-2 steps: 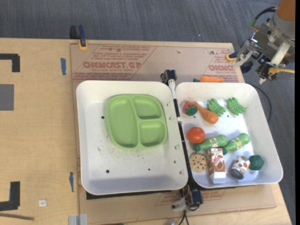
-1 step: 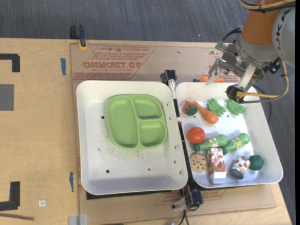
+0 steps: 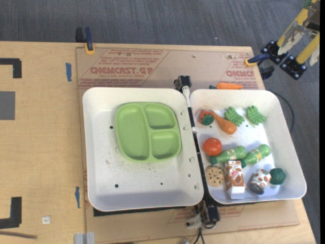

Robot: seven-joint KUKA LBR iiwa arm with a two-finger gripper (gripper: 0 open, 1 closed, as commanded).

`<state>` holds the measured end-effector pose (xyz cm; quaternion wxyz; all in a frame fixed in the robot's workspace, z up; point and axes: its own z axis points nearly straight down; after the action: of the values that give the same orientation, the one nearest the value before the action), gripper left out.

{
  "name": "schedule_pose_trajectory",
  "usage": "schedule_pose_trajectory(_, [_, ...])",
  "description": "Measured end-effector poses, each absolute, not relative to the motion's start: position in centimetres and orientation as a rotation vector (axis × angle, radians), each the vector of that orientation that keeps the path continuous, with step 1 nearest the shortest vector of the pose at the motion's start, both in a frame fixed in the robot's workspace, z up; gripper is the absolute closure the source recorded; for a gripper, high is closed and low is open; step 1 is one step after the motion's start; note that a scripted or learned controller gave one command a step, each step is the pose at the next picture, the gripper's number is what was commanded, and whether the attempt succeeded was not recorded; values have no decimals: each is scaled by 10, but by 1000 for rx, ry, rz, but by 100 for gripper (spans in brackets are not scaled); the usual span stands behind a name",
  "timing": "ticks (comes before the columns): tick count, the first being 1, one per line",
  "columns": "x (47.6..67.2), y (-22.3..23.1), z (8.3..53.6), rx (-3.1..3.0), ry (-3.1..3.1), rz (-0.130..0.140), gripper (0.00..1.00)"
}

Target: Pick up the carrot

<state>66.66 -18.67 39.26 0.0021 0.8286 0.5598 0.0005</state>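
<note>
The carrot (image 3: pixel 224 122) is orange and lies aslant in the upper part of the right bin (image 3: pixel 290 136), between a red strawberry-like toy (image 3: pixel 205 117) and a leafy green piece (image 3: pixel 234 115). My gripper (image 3: pixel 283 58) hangs well outside the bins at the top right, above the floor beyond the bench corner. Its two dark fingertips stand apart with nothing between them. It is far from the carrot, up and to the right of it.
A green divided plate (image 3: pixel 148 131) lies in the left bin (image 3: pixel 96 151). The right bin also holds a tomato (image 3: pixel 213 146), green vegetables (image 3: pixel 242 155), a cookie (image 3: pixel 214 176), a carton (image 3: pixel 234 178) and a can (image 3: pixel 259 181). A small orange piece (image 3: pixel 229 86) lies on the cardboard behind the bin.
</note>
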Motion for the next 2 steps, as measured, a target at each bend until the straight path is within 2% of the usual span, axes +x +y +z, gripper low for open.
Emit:
schedule_pose_trajectory(1, [666, -144, 272, 2730, 1561, -4, 0])
schedule_pose_trajectory(2, [634, -33, 184, 2795, 1441, -4, 0])
